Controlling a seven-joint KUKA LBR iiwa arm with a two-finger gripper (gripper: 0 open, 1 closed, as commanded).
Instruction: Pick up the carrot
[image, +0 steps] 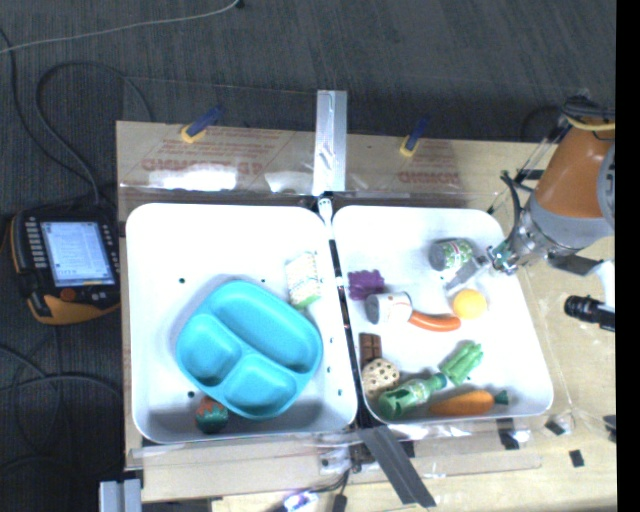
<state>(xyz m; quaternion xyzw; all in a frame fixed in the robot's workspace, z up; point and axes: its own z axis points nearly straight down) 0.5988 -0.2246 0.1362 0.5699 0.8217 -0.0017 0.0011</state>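
Note:
The carrot (462, 403) is orange with a green tip. It lies flat along the front wall of the right bin (530, 345). My gripper (502, 257) hangs at that bin's far right edge, just right of a silver and green can (455, 253) and above a yellow ball (468, 302). It is well behind the carrot and apart from it. Nothing shows in the gripper.
Around the carrot lie a green vegetable (461, 360), a green toy (407, 396), a cookie (378, 375) and a chocolate piece (370, 347). A red-orange piece (435, 322) and a purple toy (365, 283) sit mid-bin. The left bin holds a blue divided plate (250, 345) and a small bottle (302, 280).

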